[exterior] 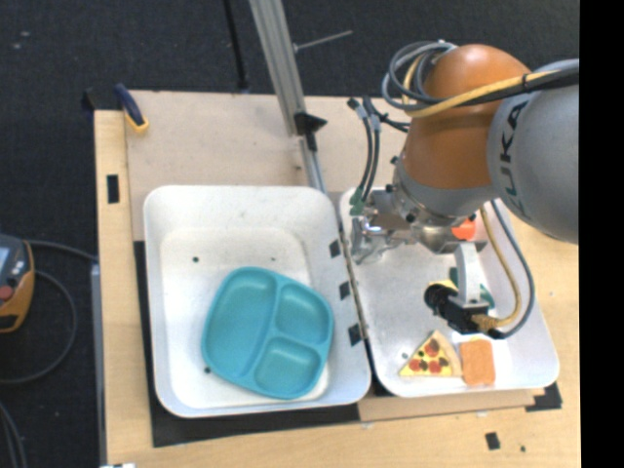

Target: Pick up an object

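A toy pizza slice [430,357], yellow with red dots, lies flat near the front rim of the right bin [400,300]. Just beside it on the right lies a flat orange block [477,363]; whether the two touch is hard to tell. A small red-orange thing [468,230] shows farther back in the same bin, partly hidden under the arm.

The gripper [363,242] hangs over the left side of the right bin, close to the rim shared with the left bin [234,198] and well apart from the pizza slice and the block. Nothing shows in its grasp, and whether it is spread or pressed together cannot be told. The grey arm [546,154], with its broad orange band [458,115], comes in from the right and covers the back of the right bin.

In the left bin, a teal divided plate [268,331] with three compartments lies flat towards the front right corner.

Both white bins sit side by side on a pale tan worktop [214,135] with small black tape marks. A silver metal rail [278,57] rises at a slant from the back of the worktop, between the bins. A small blue and yellow tool [131,107] lies at the back left corner. Around the worktop is dark speckled floor [97,27]. At the left edge, an orange and black device [12,283] sits on the floor with dark cables trailing from it.
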Controlling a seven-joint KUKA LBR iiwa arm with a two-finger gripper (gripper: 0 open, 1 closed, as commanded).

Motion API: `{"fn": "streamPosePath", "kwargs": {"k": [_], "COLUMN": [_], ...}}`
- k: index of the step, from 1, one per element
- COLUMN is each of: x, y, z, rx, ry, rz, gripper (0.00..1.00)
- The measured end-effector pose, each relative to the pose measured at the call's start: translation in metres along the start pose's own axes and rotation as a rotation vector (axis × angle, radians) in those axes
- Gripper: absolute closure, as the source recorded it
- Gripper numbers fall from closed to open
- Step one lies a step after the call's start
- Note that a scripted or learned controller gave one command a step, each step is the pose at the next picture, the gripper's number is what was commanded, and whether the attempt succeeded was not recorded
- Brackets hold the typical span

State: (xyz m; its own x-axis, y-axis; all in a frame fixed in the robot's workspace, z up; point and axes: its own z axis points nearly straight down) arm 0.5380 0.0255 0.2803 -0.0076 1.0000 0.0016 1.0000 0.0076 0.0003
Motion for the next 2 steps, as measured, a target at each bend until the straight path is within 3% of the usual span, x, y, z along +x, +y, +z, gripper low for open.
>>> {"fn": "streamPosePath", "kwargs": {"k": [1,2], "x": [0.0504,0.0474], "y": [-0.0155,-0.0148], "z": [0.0019,0.0017], "rx": [0.001,0.0], "ry": [0.0,-0.001], "rz": [-0.001,0.004], "gripper": [1.0,0.0]}}
